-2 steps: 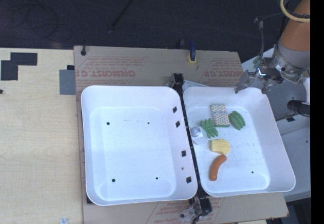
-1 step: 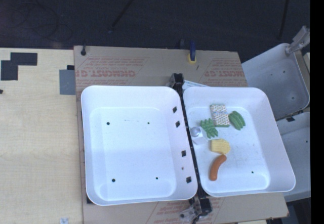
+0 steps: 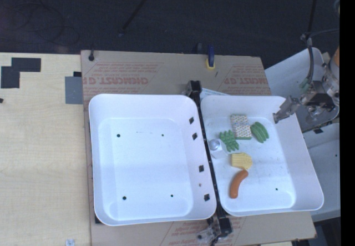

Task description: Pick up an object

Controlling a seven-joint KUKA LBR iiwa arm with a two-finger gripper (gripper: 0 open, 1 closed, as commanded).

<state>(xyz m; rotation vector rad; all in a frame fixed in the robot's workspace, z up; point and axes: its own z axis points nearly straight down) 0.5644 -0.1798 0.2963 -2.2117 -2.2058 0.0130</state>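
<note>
I see the gripper (image 3: 284, 111) at the right bin's (image 3: 302, 184) far right edge; I cannot tell its jaws. Sausage (image 3: 238, 184), cheese (image 3: 242, 160) and greens (image 3: 228, 140) lie toward the bin's left side.

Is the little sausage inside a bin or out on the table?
Inside. The sausage lies flat on the floor of the right bin, within its white rim, just below the yellow block.

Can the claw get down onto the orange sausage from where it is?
Probably yes. The orange sausage lies alone on the right bin's floor, apart from the yellow block, with nothing above it. The claw hovers at that bin's far right rim.
</note>
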